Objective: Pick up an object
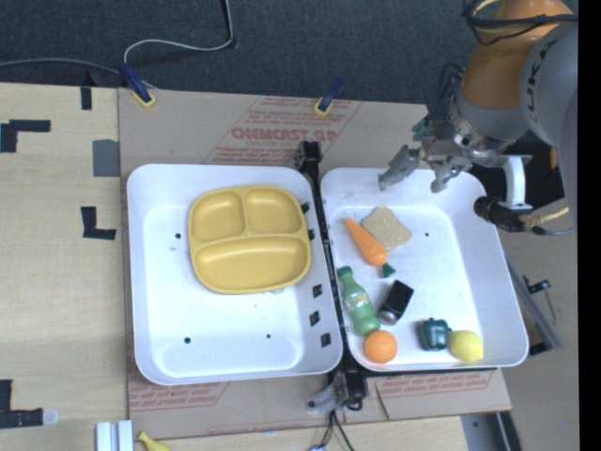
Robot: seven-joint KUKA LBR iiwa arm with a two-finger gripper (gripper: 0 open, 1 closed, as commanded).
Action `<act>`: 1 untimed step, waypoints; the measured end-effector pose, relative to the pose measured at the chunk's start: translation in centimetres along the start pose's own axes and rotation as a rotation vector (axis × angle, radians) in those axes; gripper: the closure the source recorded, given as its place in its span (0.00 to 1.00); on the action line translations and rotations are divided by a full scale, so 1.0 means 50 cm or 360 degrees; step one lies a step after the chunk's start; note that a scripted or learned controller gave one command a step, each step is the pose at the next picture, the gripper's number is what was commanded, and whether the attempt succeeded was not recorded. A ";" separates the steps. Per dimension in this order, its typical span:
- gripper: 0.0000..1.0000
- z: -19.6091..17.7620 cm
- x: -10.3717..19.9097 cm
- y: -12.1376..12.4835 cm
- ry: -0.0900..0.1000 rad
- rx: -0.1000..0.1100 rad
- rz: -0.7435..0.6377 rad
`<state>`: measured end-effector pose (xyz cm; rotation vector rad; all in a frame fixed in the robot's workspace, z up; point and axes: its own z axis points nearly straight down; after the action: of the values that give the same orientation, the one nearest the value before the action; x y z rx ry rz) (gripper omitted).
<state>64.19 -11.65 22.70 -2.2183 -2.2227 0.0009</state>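
Premises: a robotics test laboratory. Evidence: an industrial arm (526, 54) is mounted at a table (56, 252) surfaced with taped-down printed cardboard (272, 134), held at the far edge by clamps (139, 89). Two white bins (150, 280) sit clipped together. Loose cables (178, 36) run across dark carpet (329, 26). Black tape marks (94, 224) dot the table. Contents are toy foods and a yellow divided tray (250, 237).

Tray (250, 238) in L bin (150, 252)
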 end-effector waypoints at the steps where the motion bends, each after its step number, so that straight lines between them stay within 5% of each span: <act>1: 0.00 0.282 0.029 -0.093 0.0000 -0.0004 0.0001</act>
<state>59.51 -10.19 8.60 -2.2201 -2.2229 -0.0018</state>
